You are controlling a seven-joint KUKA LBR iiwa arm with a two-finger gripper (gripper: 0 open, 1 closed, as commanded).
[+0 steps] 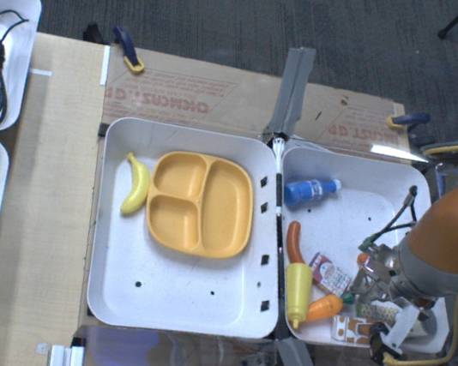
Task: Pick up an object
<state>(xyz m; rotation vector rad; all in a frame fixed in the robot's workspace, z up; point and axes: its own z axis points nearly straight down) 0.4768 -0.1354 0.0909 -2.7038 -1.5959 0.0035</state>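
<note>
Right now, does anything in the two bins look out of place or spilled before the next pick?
Nothing looks spilled or damaged. The left bin holds a banana beside a yellow divided plate. The right bin is crowded along its near-left side, with the mustard bottle, carrot and sausage bunched together.

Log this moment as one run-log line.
arm: over right bin | gripper: low among items near carrot | grasp: unclear | left bin: banana, yellow tray
</note>
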